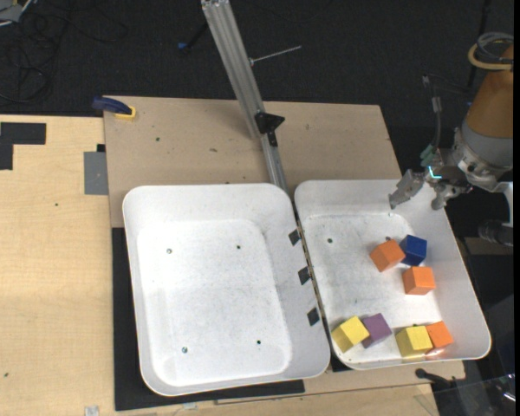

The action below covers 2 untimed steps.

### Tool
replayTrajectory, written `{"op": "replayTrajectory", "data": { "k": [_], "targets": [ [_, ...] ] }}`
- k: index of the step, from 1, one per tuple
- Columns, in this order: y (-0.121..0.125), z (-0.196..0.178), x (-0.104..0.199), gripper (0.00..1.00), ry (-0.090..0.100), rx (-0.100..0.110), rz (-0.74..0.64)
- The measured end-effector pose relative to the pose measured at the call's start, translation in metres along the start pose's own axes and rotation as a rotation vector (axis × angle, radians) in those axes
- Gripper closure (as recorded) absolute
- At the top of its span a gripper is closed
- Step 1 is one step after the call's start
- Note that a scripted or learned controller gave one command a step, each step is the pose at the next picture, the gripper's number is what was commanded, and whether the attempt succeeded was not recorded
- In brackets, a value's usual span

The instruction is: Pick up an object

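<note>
Several small blocks lie in the right bin (347, 211). An orange block (386, 255) touches a blue block (413, 249), with another orange block (419, 280) just below them. Along the bin's front sit a yellow block (351, 332), a purple block (376, 328), a second yellow block (413, 341) and an orange block (438, 334). My gripper (422, 191) hovers over the bin's far right corner, above the blocks, with its fingers (404, 189) spread open and nothing between them.
The left bin (156, 232) stands beside the right one, joined by black clips (303, 276). A slanted metal rail (243, 76) rises behind the bins. A blue and yellow clamp (114, 107) lies at the board's far left corner.
</note>
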<state>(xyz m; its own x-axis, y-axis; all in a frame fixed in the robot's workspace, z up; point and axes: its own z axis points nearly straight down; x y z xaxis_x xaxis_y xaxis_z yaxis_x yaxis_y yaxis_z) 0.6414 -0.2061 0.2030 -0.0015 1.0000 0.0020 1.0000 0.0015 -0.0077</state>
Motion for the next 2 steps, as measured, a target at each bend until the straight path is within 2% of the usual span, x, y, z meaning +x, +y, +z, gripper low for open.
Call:
{"op": "replayTrajectory", "data": {
  "k": [1,2],
  "targets": [
    [0.001,-0.003,0.001,0.00,-0.002,-0.004,-0.003],
    [-0.008,0.057,-0.001,0.00,0.000,0.001,0.001]
  ]
}}
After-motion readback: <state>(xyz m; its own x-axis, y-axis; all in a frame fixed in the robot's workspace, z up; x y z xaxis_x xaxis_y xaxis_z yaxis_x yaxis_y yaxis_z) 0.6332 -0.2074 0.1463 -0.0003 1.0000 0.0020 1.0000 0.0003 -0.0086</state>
